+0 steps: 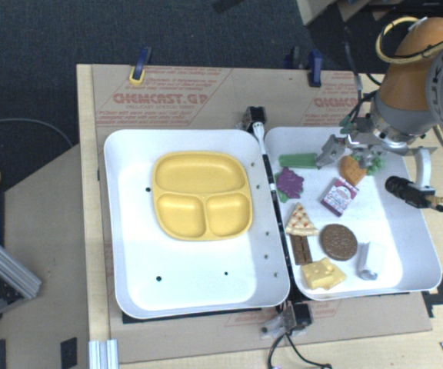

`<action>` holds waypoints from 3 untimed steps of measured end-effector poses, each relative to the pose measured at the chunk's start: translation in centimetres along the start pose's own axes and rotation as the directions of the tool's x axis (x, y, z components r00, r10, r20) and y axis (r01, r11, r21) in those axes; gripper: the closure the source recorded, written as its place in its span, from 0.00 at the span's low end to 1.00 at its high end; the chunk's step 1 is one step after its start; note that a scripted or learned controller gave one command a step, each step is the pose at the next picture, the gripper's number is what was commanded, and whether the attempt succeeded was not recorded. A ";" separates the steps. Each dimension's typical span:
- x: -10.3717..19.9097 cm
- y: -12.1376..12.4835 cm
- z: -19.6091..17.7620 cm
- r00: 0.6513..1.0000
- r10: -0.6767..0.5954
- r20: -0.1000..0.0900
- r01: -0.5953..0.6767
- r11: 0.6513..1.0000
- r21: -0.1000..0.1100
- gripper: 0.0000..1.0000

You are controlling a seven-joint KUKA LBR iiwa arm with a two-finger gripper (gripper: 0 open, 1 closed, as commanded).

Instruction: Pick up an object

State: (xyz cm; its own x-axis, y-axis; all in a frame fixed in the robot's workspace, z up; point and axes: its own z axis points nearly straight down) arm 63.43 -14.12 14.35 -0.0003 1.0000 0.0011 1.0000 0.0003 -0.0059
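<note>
The gripper (354,151) stands low over the far part of the right-hand shallow white bin (406,241), its fingers closed around a small orange-brown bread-like toy (351,170), which shows between the fingertips and looks lifted or just at the bin floor; which of the two cannot be told. Near by lie a flat green strip (298,160), a purple grape-cluster toy (288,182), a small red-and-white packet (338,197), a triangular pizza-slice toy (300,220), a dark brown chocolate bar (302,247), a round brown cookie (338,241), a yellow cheese wedge (322,274) and a small grey metal piece (365,261). The left-hand white bin (129,260) bears a yellow three-compartment plastic tray (202,194). Risk assessment: the grip appears to bear on the toy's upper end only, so the toy could swing or slip out on the lift. The packet lies just beside and could be knocked if the toy drops.
</note>
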 end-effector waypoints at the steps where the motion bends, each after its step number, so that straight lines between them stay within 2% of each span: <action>1: 0.1 0.1 5.2 1.000 -0.001 0.001 0.001 1.000 -0.004 0.00; 2: 0.0 0.2 3.8 1.000 0.000 0.003 0.000 1.000 -0.011 1.00; 3: -0.9 0.1 -2.0 1.000 0.001 0.003 -0.001 1.000 -0.012 1.00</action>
State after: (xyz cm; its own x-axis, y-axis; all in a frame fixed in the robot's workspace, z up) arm 63.54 -14.99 16.36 0.0004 1.0000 -0.0022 1.0000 -0.0004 0.0060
